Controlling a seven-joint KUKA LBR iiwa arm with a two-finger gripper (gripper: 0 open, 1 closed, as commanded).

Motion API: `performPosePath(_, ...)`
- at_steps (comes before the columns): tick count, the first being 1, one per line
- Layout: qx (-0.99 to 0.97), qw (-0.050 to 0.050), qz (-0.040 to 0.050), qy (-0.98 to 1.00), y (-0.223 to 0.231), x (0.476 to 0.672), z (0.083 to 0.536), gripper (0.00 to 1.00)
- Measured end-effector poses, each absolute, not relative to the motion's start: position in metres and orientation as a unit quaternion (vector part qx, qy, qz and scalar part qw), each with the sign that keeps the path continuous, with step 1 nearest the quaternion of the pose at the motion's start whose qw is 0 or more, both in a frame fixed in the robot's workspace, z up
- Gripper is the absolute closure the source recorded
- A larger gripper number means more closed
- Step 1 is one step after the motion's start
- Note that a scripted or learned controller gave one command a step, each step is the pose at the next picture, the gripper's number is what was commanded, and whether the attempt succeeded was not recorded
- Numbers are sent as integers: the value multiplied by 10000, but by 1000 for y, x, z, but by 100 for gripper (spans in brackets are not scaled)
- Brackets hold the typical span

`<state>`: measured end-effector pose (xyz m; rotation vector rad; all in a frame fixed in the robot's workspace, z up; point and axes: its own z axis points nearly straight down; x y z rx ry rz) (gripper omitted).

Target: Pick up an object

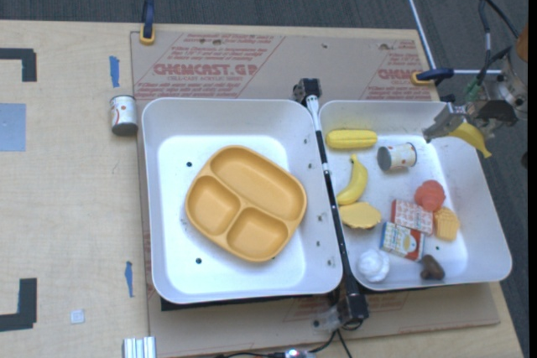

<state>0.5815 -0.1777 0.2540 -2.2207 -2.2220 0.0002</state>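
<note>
At the bench's left, just outside the left bin's (155, 180) far left corner, we see one small can (123, 114) lying on the wood. In that bin lies one yellow three-compartment plate (245, 203), near its middle.

The right bin (495, 251) holds the rest. By its left wall we count two bananas: one straight banana (351, 138) near the far edge, lying crosswise, and one curved banana (356, 181) below it, running from far to near. Just toward the near edge from that lies a yellow wedge (361, 216). A white ball (372, 265) sits by the near edge. A small tin (397, 156) lies on its side near the far edge. Toward the middle we see one printed box (406, 229), one red round piece (430, 194) touching it, one orange piece (446, 224) beside it, and one brown lump (432, 267) near the near edge.

Above the bin's far right corner hangs the gripper (460, 123), its fingers pinching a third banana (471, 135). This banana is off the bin floor, its long axis slanting down toward the right wall, nothing crowding it.
</note>
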Motion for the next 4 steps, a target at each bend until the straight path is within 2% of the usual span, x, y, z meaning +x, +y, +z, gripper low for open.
performPosePath(1, -7072, 5, 2, -7070, -189, 581, 107, 0)
performPosePath(2, -7067, -6, -9, -7075, -122, 535, 85, 0)
performPosePath(3, -7069, -3, -11, -7073, -94, 520, 86, 0)
performPosePath(4, -7074, -17, -20, -7068, -94, 521, 96, 100)
